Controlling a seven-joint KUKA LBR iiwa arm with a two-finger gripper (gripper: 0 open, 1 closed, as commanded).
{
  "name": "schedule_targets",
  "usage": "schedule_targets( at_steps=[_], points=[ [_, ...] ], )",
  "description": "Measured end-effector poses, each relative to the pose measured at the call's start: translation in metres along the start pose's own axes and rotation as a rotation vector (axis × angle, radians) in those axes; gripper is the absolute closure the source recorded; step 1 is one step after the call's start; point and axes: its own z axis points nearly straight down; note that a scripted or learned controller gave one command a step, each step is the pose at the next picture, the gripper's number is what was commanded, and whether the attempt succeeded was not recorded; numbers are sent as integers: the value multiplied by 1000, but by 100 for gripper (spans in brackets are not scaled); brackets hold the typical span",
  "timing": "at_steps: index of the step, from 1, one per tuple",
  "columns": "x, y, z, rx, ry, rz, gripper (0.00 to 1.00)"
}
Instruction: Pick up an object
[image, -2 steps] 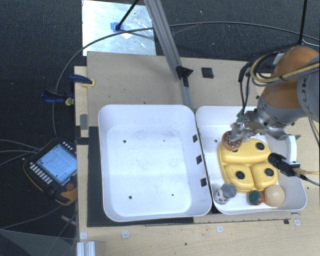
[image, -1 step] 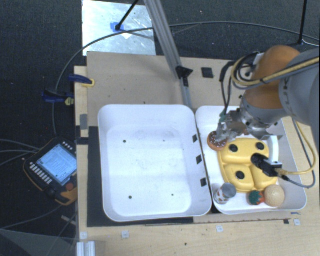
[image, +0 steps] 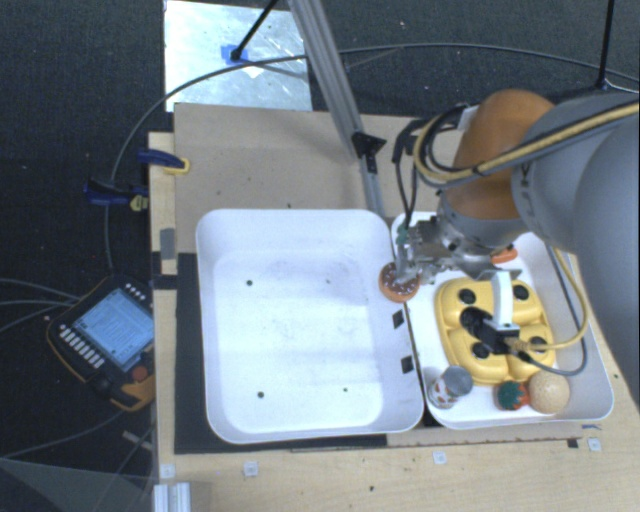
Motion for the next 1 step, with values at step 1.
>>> schedule_targets(
  at_steps=[1],
  points=[
    [54,8,-1,-1,0,-1,100]
  ],
)
